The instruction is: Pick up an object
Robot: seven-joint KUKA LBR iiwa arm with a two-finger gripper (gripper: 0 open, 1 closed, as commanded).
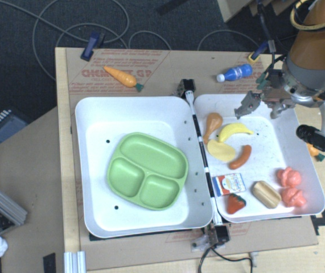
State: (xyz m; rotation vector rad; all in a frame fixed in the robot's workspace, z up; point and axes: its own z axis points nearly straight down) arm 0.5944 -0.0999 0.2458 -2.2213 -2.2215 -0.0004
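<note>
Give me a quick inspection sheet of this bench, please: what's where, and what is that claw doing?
Surface: cardboard-covered bench bearing two white bins.
Job's things: right bin holds a banana, sausage, strawberry, bread roll, small carton and pink pieces.
Left bin: green divided tray.
Clutter: toy carrot and blue bottle on the bench behind the bins.
Claw: open, over the right bin's far edge, holding nothing.
Cables: loops on the dark floor.
Surroundings: dark carpet.

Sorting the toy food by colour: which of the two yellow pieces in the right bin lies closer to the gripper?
The banana, the curved piece just below the gripper; the flatter yellow piece sits further down-left.
</note>
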